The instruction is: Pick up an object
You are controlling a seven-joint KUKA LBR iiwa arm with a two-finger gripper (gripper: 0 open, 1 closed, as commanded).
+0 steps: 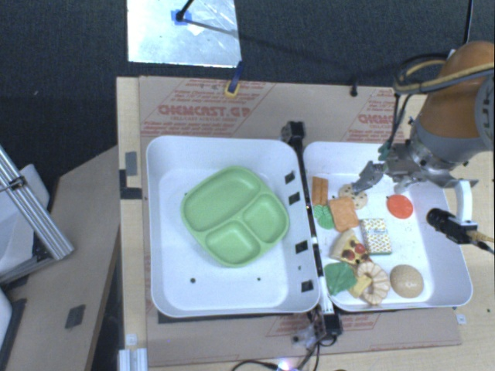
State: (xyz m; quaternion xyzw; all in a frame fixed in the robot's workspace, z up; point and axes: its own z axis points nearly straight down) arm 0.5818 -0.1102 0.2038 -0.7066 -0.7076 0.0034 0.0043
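Pale green tray (235, 216) — white bins (166, 284) — red disc (399, 206)

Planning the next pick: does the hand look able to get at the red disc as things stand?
Probably yes. The red disc lies alone on bare bin floor, apart from the other food, and the hand hangs close above it.

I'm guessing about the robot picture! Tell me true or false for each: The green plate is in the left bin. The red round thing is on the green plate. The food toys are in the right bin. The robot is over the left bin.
1. The green plate lies in the left bin. True.
2. The red round thing is on the green plate. False: it lies in the right bin.
3. The food toys are in the right bin. True.
4. The gripper is over the left bin. False: it is over the right bin.
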